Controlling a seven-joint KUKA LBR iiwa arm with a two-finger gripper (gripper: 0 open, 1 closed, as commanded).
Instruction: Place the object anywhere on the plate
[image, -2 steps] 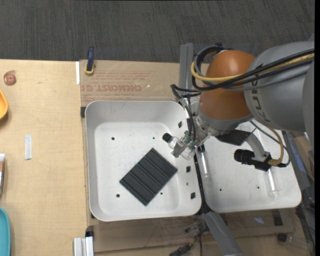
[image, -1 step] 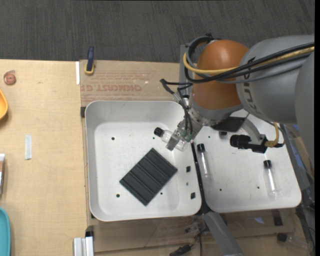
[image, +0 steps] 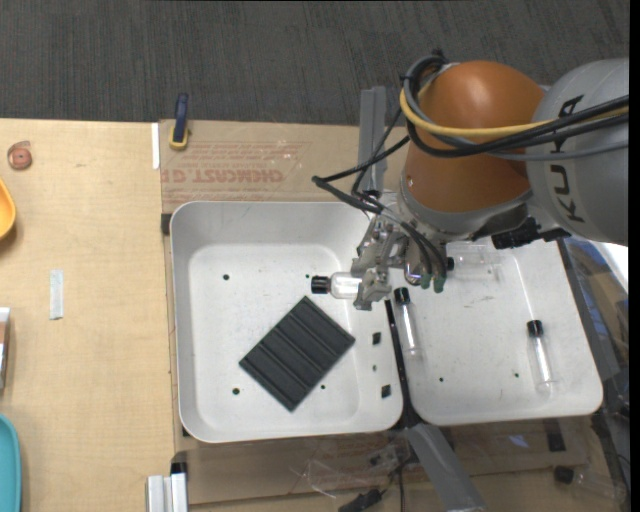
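Camera view from above the bench has the grey KUKA arm with the orange band (image: 470, 130) leaning in over the gap between the two shallow white bins, so I'll use the dark ribbed rectangular plate (image: 298, 353) as my landmark for everything. That plate lies flat and turned at an angle on the floor of the left white bin (image: 200, 300), toward its lower middle.

Up and to the right of the plate, near the left bin's right wall, the metal two-finger gripper (image: 372, 282) hangs down. A small clear plastic tube with a black cap (image: 335, 286) sits sideways right at the fingertips, cap pointing left. It looks pinched between the fingers, which are closed down narrow around it, and it's close above the plate's upper corner but not on it.

Further right of the plate, past the wall between the bins, a second clear tube with a black cap (image: 405, 322) lies on the right white bin (image: 500, 390) near its left edge. A third clear capped tube (image: 539, 352) lies well off to the right in that same bin.

Way up and left of the plate, a blue and yellow clamp (image: 180, 122) grips the brown cardboard sheet (image: 240, 165) behind the left bin
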